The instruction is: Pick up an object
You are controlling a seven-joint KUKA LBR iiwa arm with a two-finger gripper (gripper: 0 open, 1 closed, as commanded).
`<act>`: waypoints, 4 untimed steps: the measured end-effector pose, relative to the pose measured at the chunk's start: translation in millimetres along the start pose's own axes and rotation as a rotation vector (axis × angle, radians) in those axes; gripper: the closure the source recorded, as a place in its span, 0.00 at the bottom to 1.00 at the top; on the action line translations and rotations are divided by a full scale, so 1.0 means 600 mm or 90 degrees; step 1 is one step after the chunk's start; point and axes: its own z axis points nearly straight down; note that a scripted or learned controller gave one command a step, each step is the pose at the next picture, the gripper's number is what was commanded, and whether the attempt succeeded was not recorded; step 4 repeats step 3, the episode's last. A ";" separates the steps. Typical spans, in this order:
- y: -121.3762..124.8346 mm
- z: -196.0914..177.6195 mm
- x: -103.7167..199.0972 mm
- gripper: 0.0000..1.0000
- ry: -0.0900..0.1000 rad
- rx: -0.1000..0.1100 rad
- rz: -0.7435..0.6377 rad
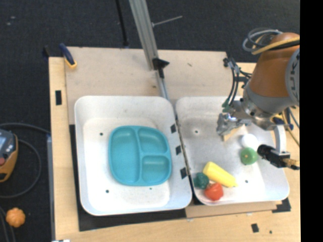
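Tan wood worktop (111,72) w/ 2 glossy white bins. Left bin (86,195): teal sectioned plastic plate (140,155). Right bin (275,188), near front edge: yellow oblong toy (219,174), red tomato (214,191), dark green piece (201,180); round green fruit (248,156) toward right edge. End effector (228,130) over right bin; open/closed can't tell.

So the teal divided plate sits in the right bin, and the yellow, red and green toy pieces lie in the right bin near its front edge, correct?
Not quite. The camera view shows the teal divided plate in the left white bin, not the right one. The rest stands: the yellow piece, the red piece and the dark green piece lie in the right white bin near its front edge.
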 end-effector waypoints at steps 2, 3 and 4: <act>0.003 -0.038 0.181 1.00 0.001 -0.001 -0.001; 0.009 -0.017 0.270 1.00 -0.001 0.001 0.003; 0.009 -0.017 0.270 1.00 -0.001 0.001 0.003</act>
